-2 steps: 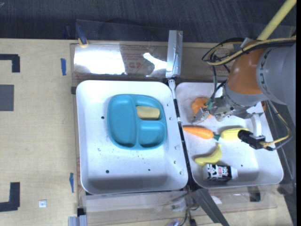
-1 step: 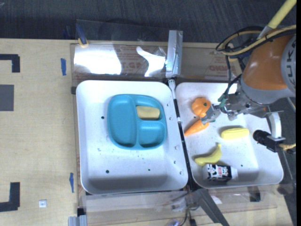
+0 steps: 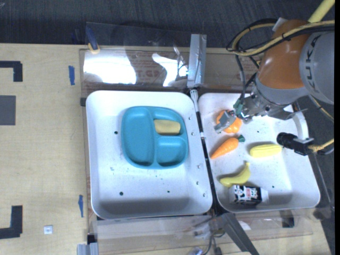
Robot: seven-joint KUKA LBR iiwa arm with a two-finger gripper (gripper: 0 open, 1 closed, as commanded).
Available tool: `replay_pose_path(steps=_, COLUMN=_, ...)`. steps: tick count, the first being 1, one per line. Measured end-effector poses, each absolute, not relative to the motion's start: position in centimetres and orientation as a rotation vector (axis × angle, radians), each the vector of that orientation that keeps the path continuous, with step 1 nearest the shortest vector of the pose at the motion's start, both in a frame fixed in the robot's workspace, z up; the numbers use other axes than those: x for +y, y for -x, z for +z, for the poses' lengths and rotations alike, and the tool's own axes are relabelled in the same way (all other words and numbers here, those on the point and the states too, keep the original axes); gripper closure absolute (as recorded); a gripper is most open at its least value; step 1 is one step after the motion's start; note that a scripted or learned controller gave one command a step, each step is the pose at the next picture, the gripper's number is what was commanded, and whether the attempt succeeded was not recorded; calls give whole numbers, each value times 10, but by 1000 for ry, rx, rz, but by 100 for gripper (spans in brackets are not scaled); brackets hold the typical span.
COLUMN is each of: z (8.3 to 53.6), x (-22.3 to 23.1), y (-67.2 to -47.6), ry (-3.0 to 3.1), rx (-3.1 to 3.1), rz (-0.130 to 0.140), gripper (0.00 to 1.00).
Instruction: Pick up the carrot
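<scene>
**Q:** What is found when the right bin is surveyed from its near edge to its far edge?

**A:** At the near edge of the right bin, a small black-and-white carton is seen. Just beyond it, a yellow banana is laid. Further in, near the bin's middle, the carrot is found, and to its right a pale yellow corn-like piece. Toward the far edge, a small orange-and-grey object is noted, with the gripper hung just beside it.

**Q:** How far has the task been carried?

**A:** No lift has been made. The carrot is seen flat on the bin floor, apart from the gripper and nearer than it. The approach, the closing and the lift are judged to be left.

**Q:** What is the jaw state?

**A:** It cannot be told; the tool is blurred under the orange band.

**Q:** How is the carrot described?

**A:** An orange tapered body is shown, its point directed toward the bin's left wall and a small green cap at its thick end. It is touched by no other item.
</scene>
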State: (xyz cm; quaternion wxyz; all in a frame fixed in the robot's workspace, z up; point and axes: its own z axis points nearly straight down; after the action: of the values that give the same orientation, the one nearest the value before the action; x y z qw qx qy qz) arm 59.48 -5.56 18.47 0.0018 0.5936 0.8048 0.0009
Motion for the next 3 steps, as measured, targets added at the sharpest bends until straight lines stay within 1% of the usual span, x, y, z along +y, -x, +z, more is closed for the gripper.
replay_pose_path(steps=1, z=109, x=-103, y=-573, ry=-1736, rx=2611, rz=11, gripper=0)
replay_pose_path(steps=2, z=86, x=-121, y=-622, ry=-1720, rx=2622, rz=5, gripper=0)
replay_pose_path(steps=3, z=87, x=-117, y=-534, ry=-1741, rx=2611, rz=3, gripper=0)
